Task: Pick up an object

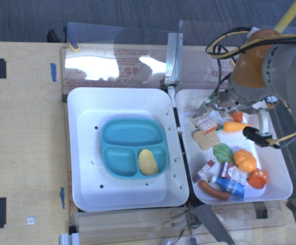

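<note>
The right bin (pixel 280 188) holds several toy foods. Among them are a small red-and-white packet (pixel 205 122), a tan cracker (pixel 205 139), a carrot (pixel 233 127), a green leafy piece (pixel 223 152), an orange fruit (pixel 245 160), a red tomato (pixel 259 178), a blue carton (pixel 230 183) and a sausage (pixel 214 190). My gripper (pixel 210 107) hangs low over the bin's far left part, just above the red-and-white packet. The wrist hides its tips. I see nothing held in it.
The left bin (pixel 81 137) carries a blue divided plate (pixel 132 131) with a yellow lemon-like piece (pixel 147 162) in its near right compartment. A clear upright panel (pixel 174 60) stands behind the wall between the bins. Yellow and black cables (pixel 224 42) loop above the wrist.
</note>
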You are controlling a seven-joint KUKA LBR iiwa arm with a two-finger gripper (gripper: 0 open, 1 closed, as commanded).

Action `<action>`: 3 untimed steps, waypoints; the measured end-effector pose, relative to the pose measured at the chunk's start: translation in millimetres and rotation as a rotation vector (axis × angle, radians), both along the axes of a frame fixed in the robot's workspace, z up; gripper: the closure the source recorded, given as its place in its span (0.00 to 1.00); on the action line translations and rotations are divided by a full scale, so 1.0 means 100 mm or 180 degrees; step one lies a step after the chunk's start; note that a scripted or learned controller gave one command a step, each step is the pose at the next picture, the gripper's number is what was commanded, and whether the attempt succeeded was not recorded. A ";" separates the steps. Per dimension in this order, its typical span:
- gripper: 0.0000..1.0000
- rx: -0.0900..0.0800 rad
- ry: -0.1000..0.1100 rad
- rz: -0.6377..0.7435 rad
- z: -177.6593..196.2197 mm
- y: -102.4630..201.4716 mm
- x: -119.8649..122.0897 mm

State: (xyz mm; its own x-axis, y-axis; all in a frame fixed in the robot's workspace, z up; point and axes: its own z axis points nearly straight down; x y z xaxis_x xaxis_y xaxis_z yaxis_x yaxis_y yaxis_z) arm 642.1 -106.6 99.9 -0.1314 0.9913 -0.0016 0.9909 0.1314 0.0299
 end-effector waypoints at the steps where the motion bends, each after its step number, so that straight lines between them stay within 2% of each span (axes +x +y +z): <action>1: 0.00 -0.0016 0.0046 0.0293 0.92 0.30 0.28; 2: 0.00 -0.0016 0.0073 0.0387 -0.12 0.04 0.20; 3: 1.00 -0.0020 0.0066 0.0388 -0.02 0.05 0.21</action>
State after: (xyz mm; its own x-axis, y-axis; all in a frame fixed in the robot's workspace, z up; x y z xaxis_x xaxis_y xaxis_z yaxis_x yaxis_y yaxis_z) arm 663.1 -102.1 97.5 -0.2512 0.9679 -0.0037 0.9679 0.2512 0.0082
